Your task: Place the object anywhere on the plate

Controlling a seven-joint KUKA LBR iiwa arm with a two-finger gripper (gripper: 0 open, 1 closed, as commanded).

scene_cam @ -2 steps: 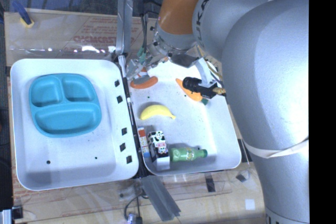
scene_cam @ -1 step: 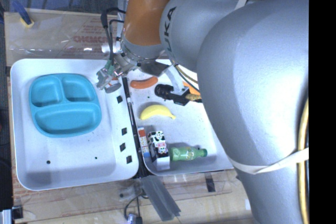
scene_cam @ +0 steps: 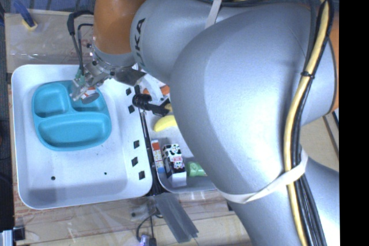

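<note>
The arm (scene_cam: 242, 95) bulks up close, smooth grey metal, rounded, yellow-and-black cables strapped along it. Past it, the right bin (scene_cam: 173, 181) shows a yellow curved piece (scene_cam: 165, 123), a green lump (scene_cam: 196, 169) and a small black-and-white printed box (scene_cam: 174, 158). Farther on, the gripper (scene_cam: 83, 89) hangs over the glossy blue three-compartment plate (scene_cam: 69, 118) in the left bin (scene_cam: 75, 187); its grip, I can't tell.
</note>
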